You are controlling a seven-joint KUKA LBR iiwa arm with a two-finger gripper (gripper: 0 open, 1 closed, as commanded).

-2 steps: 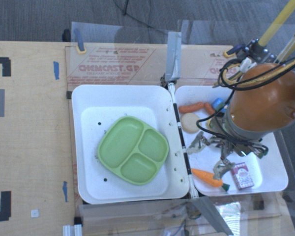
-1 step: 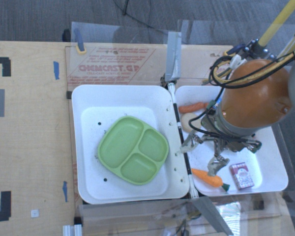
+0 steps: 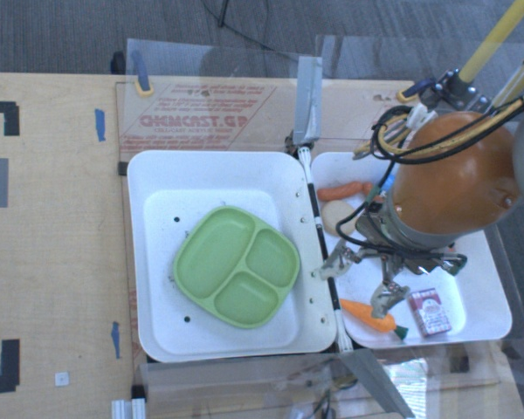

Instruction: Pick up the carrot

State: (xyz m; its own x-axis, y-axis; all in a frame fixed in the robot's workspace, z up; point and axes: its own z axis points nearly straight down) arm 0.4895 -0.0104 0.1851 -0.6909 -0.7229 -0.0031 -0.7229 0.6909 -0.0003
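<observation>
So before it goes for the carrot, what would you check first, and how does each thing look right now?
1. Carrot in view, near the right bin's front edge: ok.
2. Gripper over the carrot: ok, it looks right above it.
3. Carrot between the fingers: cannot tell.
4. Room around the carrot: not ok, a small red box lies close beside it.
5. Right target: cannot tell, another orange piece lies at the bin's back.

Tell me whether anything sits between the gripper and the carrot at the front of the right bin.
Nothing visible does. The gripper hangs right over the carrot near the front edge of the right bin. A small red box lies beside the carrot, to its right and apart from it, outside the gripper's path down.
</observation>
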